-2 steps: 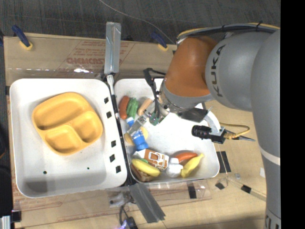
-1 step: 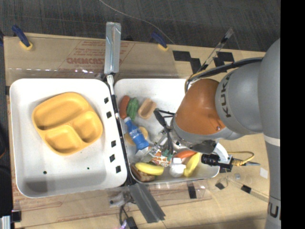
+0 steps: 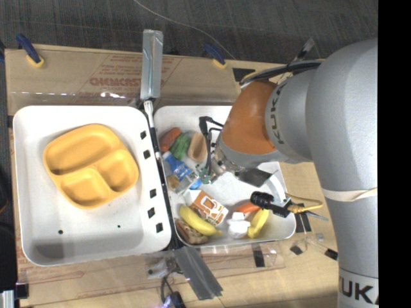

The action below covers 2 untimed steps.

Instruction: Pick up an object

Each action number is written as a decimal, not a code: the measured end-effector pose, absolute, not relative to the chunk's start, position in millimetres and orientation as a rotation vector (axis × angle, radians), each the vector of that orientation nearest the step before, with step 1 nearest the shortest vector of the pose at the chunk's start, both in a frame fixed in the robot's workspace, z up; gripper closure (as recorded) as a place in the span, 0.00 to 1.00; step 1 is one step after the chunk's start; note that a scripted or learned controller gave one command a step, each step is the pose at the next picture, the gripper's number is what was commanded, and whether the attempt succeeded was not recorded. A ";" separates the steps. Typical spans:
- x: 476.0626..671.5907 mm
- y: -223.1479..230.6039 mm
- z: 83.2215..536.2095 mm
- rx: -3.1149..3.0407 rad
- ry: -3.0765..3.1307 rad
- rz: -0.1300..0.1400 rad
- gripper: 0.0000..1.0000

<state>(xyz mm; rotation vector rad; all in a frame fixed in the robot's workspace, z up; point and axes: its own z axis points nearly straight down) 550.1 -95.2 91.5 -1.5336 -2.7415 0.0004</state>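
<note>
Camera view: gripper [image 3: 207,167] low in right bin [image 3: 183,117].
Grip: hidden, so I can't say.
Yellow tray [image 3: 90,164]: left bin [image 3: 38,236], 9 o'clock of gripper.

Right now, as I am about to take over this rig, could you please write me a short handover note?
Claw: low in the right bin, over the clutter near its left side. No object can be seen held in it.
Things: the right bin holds a banana, an orange-and-white carton, a blue packet and a green item, among other small things. A yellow divided tray lies in the left bin.
Done: nothing is visibly lifted.
Left: grasp one object and raise it out of the bin.
</note>
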 end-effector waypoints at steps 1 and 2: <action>603.8 -123.2 92.4 -1.325 -2.849 0.001 0.00; 604.4 -121.9 102.6 -1.318 -2.852 0.001 1.00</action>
